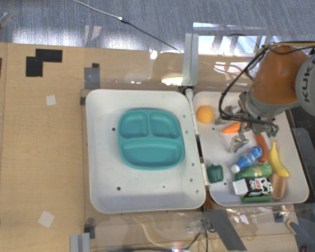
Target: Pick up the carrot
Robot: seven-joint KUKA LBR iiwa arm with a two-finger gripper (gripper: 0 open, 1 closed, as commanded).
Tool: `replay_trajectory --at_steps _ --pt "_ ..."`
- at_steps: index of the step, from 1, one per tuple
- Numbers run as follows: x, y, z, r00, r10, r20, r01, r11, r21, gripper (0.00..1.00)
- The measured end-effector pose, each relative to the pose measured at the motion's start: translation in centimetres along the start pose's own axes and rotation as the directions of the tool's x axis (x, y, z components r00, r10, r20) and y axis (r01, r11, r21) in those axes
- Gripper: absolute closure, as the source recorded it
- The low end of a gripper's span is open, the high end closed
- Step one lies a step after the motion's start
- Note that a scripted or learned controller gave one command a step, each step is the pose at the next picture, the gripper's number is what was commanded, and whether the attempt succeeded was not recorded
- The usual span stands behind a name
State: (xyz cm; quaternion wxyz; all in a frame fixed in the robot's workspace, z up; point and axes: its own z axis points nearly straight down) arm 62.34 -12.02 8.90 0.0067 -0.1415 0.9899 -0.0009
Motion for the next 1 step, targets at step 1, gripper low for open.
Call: replay_trajectory --at_steps 1 --pt "2.14 -3.14 0.02 0.901 0.434 -0.002 -0.434 0.901 0.001 0.0"
